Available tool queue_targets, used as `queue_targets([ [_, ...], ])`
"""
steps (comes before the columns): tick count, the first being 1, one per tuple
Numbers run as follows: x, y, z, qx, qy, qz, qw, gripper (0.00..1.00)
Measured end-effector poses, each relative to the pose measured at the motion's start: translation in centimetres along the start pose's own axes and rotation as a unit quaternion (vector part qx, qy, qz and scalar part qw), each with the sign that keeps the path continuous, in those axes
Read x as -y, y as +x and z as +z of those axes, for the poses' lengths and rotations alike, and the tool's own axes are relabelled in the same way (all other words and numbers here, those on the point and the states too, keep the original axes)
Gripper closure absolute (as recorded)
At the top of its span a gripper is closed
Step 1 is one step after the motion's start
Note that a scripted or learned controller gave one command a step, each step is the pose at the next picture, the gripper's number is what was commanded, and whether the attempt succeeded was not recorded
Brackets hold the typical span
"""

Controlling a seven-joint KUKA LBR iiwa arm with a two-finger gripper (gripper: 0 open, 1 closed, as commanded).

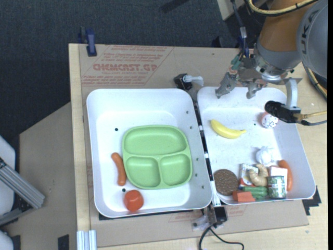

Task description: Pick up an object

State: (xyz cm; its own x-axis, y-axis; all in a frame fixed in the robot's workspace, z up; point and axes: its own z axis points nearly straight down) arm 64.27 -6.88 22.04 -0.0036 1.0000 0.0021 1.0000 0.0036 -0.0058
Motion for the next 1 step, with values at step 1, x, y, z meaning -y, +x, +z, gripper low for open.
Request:
queue_targets([
  [1,1.70,-0.29,3.81,0.001,0.000,0.002,1.0000,0.00],
])
